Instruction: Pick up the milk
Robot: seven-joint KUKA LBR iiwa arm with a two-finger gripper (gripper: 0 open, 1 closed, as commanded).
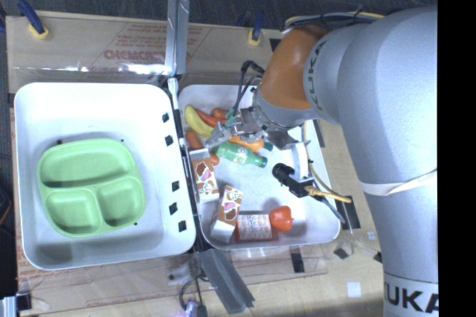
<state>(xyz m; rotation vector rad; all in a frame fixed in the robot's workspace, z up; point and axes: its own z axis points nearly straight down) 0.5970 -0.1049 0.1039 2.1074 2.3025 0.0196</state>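
The milk carton [230, 205], white with a brown and red print, stands tilted in the right bin [325, 226], near its front wall. Just beside it, toward the arm, lies a jar with a red lid [260, 226]. A second small carton [206, 180] sits just behind the milk, against the bin's left wall. Farther back lie a green bottle [240, 155], a banana [197, 119] and some orange pieces. The gripper [239, 123] hangs over that back cluster, well apart from the milk; whether its claw is apart or together I cannot tell. The left bin [30, 107] holds a green divided plate [89, 185].
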